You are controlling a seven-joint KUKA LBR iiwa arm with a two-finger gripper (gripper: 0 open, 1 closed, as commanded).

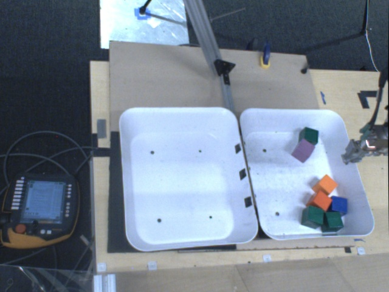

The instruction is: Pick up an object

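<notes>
1. Camera view, layout: I see two white bins side by side on the bench; the left bin (146, 126) holds no blocks; the right bin (267, 126) holds all of them.
2. Camera view, far group: a dark green block (309, 135) sits touching a purple block (302, 150) in the far right part of the right bin.
3. Camera view, near group: two orange blocks (324, 191), a blue block (338, 205) and two green blocks (322, 218) are packed together in the near right corner, touching one another.
4. Camera view, arm: the gripper (361, 149) is at the right edge of the frame, over the right rim of the right bin, between the two groups; I cannot tell whether it is released or clenched, and nothing is visibly held.
5. Risk, my judgement: in the near cluster a descent may land on a neighbouring block and scatter the pile; close to the bin wall the tool may strike the rim; the far pair may shift together and slip out.
</notes>
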